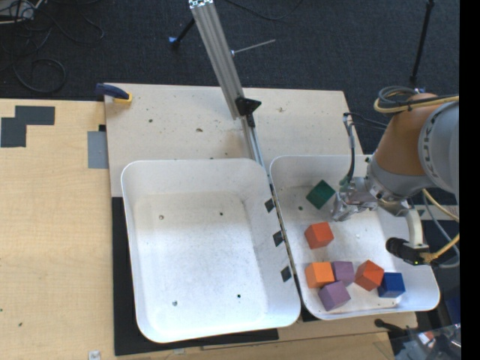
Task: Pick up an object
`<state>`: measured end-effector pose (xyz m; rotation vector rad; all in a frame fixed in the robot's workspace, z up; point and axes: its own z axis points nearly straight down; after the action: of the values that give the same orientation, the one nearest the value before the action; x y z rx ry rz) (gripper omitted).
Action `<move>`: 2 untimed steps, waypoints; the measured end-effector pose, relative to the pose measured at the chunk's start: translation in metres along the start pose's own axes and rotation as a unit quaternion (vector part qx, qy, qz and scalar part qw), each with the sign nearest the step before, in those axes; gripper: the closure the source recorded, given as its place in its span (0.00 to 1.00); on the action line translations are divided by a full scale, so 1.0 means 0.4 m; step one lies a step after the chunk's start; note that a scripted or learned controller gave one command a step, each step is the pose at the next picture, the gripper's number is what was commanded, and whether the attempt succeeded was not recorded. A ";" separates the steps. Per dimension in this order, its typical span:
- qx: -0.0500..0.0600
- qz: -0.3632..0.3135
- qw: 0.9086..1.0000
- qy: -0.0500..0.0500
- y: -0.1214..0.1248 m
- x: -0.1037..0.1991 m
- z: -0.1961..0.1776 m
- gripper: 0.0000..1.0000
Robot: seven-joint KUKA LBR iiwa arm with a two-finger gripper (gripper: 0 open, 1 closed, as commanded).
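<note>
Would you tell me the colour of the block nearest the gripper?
Dark green block, beside the gripper, seen in the camera view.

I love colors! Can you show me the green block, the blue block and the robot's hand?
green block [321, 194], camera view, top face
blue block [391, 283], camera view, top face
end effector [346, 207], camera view, between fingertips

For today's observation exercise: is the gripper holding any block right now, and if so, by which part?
Nothing is held. The gripper sits above bare floor of the right bin, between the green block and a red block.
</note>
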<state>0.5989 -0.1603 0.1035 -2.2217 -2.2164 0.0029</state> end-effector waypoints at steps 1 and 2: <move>-0.003 0.001 1.000 -0.001 -0.021 0.005 -0.121 1.00; -0.004 -0.001 1.000 -0.001 -0.023 -0.001 -0.280 1.00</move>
<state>0.5899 -0.1607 0.2154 -2.2238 -2.2238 -0.0033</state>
